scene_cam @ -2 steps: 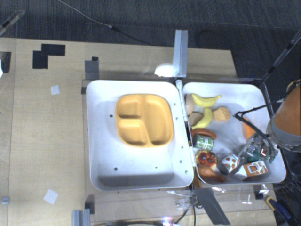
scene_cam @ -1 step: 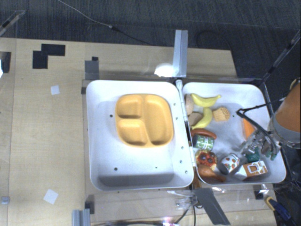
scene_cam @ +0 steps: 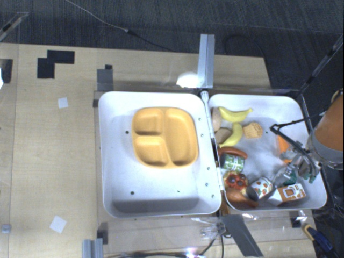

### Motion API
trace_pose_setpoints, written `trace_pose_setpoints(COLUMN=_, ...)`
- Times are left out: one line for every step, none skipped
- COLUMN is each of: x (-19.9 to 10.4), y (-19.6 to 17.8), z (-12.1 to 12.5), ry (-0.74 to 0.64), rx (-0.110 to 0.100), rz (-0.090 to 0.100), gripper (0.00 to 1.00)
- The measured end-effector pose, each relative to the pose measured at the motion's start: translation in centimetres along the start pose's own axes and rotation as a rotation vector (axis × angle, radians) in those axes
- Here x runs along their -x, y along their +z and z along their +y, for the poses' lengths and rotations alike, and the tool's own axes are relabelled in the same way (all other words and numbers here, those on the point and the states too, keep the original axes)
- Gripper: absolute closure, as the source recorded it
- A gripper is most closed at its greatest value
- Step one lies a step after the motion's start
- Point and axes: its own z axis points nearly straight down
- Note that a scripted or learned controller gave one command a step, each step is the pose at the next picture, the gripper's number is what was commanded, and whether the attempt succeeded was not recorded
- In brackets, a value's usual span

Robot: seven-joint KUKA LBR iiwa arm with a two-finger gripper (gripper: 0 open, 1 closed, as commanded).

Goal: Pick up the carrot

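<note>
The carrot [scene_cam: 282, 144] is a small orange piece lying near the right wall of the right bin [scene_cam: 269, 100]. It is partly hidden by black cables and the arm's wrist. My gripper [scene_cam: 293, 169] reaches in from the right and hangs low in that bin, just below and slightly right of the carrot. Its tip sits close above a small orange and white carton [scene_cam: 293, 193]. Nothing can be seen held in it.
The right bin also holds two bananas [scene_cam: 234, 113], a tan bread-like piece [scene_cam: 252, 130], a red and green can [scene_cam: 233, 160], a patterned ball [scene_cam: 261, 187] and a brown item [scene_cam: 240, 198]. In the left bin [scene_cam: 115, 160] lies a yellow divided plate [scene_cam: 164, 136].
</note>
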Motion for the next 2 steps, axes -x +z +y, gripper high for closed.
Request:
trace_pose_setpoints(x=2.3, y=1.4, z=2.2, ry=-0.020, rx=-0.005, rz=0.018, gripper=0.00)
trace_pose_setpoints(x=4.0, y=1.6, z=6.7, ry=0.187, rx=-0.004, rz=0.017, gripper=0.00)
